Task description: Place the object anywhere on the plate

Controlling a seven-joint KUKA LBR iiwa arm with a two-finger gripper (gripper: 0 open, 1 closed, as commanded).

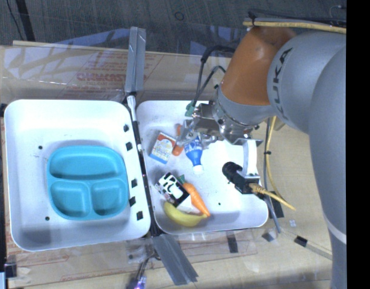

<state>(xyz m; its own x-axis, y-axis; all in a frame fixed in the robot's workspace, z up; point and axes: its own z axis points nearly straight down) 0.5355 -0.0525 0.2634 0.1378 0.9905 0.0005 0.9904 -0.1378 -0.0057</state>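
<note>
While the blue plate [86, 182] lay in the nine o'clock bin [16, 161], the gripper [195, 136] hung over a blue-and-white bottle [195, 153]; its grip could not be told.

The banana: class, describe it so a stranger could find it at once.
Look in the right white bin, at its near edge. There the curved yellow banana lies flat, just under the orange carrot and a black-and-white carton. It is the only yellow, crescent-shaped thing there.
</note>
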